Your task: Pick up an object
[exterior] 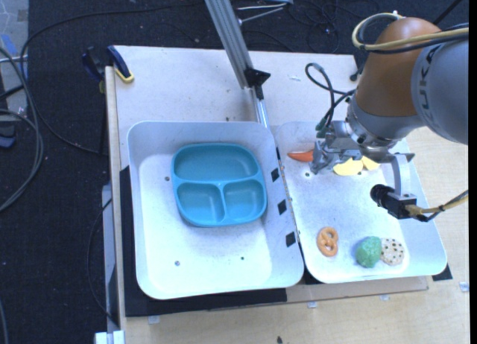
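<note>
My gripper hangs low over the back of the right bin, just right of an orange carrot-like piece and left of a yellow piece that the wrist partly hides. Nothing visibly sits between the fingers. Near that bin's front lie a pretzel, a green lump and a speckled cookie.
The left bin holds a blue three-compartment tray. A slanted metal pole comes down at the back between the bins. A black cable fitting hangs off the arm over the right bin.
</note>
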You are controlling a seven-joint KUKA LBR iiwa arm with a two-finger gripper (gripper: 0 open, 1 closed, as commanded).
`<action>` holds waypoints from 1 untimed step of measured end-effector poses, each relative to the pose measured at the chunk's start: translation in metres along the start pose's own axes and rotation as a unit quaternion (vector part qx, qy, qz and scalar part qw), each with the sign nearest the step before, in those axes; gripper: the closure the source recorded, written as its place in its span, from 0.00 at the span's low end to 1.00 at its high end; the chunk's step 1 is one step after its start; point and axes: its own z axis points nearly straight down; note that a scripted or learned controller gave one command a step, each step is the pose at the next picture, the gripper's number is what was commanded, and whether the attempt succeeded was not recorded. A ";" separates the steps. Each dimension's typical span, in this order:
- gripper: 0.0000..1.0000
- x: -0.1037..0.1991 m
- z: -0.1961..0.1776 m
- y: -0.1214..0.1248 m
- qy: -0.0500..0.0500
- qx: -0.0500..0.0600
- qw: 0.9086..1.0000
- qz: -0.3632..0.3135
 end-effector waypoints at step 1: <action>1.00 0.055 -0.009 -0.018 0.000 0.000 1.000 0.000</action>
